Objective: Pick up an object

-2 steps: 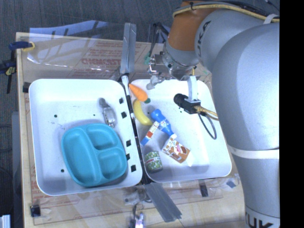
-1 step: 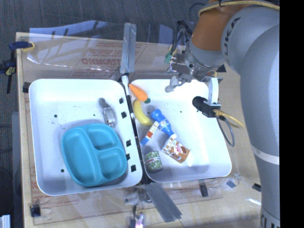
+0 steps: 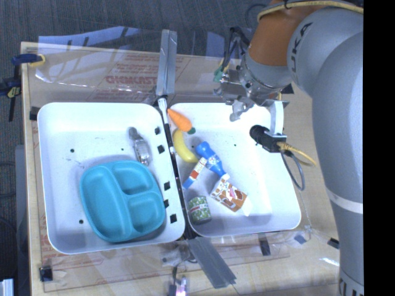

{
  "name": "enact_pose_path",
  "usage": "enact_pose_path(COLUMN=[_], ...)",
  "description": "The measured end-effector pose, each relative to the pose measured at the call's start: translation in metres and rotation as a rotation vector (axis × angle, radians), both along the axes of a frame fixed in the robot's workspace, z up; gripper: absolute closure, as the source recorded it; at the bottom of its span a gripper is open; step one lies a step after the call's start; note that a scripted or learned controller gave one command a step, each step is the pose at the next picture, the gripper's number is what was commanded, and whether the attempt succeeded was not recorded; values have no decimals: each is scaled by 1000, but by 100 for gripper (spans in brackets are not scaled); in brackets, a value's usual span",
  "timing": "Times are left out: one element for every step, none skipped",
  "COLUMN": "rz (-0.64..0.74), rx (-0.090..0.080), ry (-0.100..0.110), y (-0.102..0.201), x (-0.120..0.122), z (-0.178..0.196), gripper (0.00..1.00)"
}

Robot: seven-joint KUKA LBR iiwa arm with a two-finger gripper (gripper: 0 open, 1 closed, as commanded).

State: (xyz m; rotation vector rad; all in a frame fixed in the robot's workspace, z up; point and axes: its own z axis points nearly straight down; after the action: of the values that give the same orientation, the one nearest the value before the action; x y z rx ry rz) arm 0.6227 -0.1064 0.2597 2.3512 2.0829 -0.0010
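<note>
1. gripper point(image 3: 237, 111) hung over right bin point(image 3: 281, 217) far edge; jaws' state: cannot tell.
2. carrot point(image 3: 179, 119), banana point(image 3: 182, 147), bottle point(image 3: 208, 157) lay along divider.
3. best bet: descend centred on bottle, clear of neighbours.

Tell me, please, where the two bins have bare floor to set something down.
Left bin: free left of and behind the blue tray. Right bin: free right of the carton. Crowded along the divider: carrot, banana, bottle.
</note>
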Motion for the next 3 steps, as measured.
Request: enact_pose_path(rz=[201, 113, 210], rx=[1, 1, 1], ry=[3, 3, 4], y=[-3, 15, -15], x=[-25, -43, -56], z=[-90, -61, -169], gripper=[0, 0, 0])
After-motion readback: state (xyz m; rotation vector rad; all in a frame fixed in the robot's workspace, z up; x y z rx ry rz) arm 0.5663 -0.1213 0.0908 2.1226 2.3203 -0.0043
